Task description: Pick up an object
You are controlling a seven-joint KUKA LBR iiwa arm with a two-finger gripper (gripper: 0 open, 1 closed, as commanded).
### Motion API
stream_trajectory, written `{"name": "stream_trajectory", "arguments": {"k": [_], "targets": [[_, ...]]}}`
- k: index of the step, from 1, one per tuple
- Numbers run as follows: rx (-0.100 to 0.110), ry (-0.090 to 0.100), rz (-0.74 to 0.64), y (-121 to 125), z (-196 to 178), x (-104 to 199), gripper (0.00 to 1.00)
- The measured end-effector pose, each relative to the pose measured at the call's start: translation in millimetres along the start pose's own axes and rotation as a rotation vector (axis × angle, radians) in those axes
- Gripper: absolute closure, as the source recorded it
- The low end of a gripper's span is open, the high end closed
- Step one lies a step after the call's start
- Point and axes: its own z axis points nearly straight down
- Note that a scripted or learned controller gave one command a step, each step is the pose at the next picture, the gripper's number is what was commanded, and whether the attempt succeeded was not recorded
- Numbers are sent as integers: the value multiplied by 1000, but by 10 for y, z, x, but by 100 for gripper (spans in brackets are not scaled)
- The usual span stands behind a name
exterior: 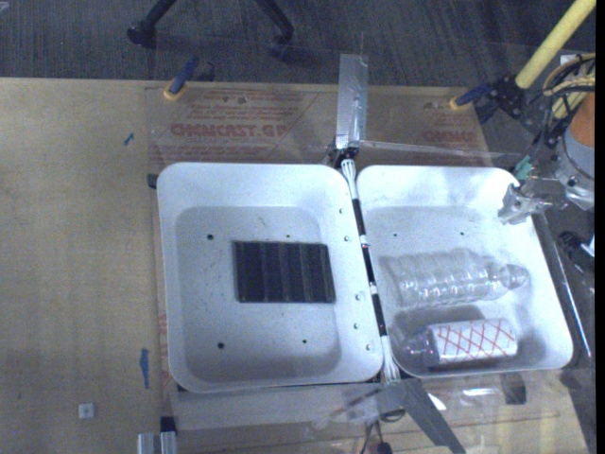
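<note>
A dark ribbed rectangular pad (284, 271) lies flat in the middle of the left bin (189, 197). In the right bin (416, 192) a clear plastic bottle (454, 279) lies on its side, cap toward the right. In front of it lies a white packet with a red criss-cross pattern (470, 340), with a clear end at its left. My gripper (522, 202) hangs over the right bin's back right corner, well apart from the bottle and the packet. Nothing shows in it.
A metal divider post (351, 102) stands behind the seam between the bins. Clamps (181, 77) and a yellow pole (560, 28) sit at the bench's back edge. Cables run along the right side by the arm (579, 149).
</note>
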Motion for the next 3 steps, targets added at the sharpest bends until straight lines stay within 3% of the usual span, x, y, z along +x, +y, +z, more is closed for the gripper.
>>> {"name": "stream_trajectory", "arguments": {"k": [1, 2, 3], "targets": [[0, 0, 0, 0, 1, 1, 0], [-12, 1, 60, -1047, 251, 89, 0], [-20, 0, 50, -964, 509, 84, 0]]}}
